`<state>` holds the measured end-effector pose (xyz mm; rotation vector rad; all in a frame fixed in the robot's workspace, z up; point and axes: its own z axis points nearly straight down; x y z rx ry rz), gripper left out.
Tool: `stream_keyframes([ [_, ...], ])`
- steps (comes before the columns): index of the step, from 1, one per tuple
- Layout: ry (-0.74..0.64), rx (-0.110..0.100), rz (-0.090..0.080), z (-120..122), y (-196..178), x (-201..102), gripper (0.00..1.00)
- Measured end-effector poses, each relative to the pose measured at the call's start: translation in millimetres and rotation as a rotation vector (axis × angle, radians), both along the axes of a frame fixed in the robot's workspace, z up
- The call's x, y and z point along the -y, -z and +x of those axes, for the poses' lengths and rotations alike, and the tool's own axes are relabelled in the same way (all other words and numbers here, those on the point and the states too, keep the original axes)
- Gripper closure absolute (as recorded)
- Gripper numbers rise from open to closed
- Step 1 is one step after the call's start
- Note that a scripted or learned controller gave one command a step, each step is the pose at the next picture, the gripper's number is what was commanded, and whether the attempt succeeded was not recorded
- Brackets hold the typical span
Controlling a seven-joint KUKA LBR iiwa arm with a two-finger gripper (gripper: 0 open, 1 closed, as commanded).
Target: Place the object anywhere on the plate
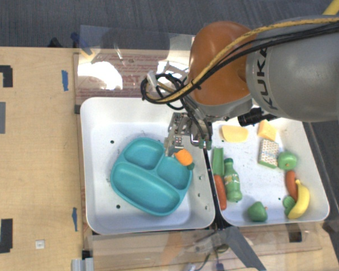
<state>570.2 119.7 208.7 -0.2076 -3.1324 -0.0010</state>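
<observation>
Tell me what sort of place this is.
Probably a robotics lab test bench, not a kitchen: a grey and orange robot arm reaches over two white bins, and the food beside the teal plate, like the banana, looks like plastic toys.

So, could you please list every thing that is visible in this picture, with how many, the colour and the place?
plate: 1, teal, three compartments, in the left bin
small orange object: 1, orange, at the plate's upper right edge, just under the gripper
left bin: 1, white, middle of the bench
right bin: 1, white, beside the left bin
cheese pieces: 2, yellow, top of the right bin
bottle: 1, green, right bin, near its left wall
carrots: 2, orange, right bin, one left and one right
banana: 1, yellow, right bin, lower right
pepper: 1, green, right bin, bottom
apple: 1, green, right bin
arm: 1, grey with orange band, from the right
gripper: 1, metal, above the plate's edge
</observation>
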Motion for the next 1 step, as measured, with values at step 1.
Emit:
stream_keyframes([
  [1,0.001,0.002,0.001,0.6,-1.2,0.3,0.0],
])
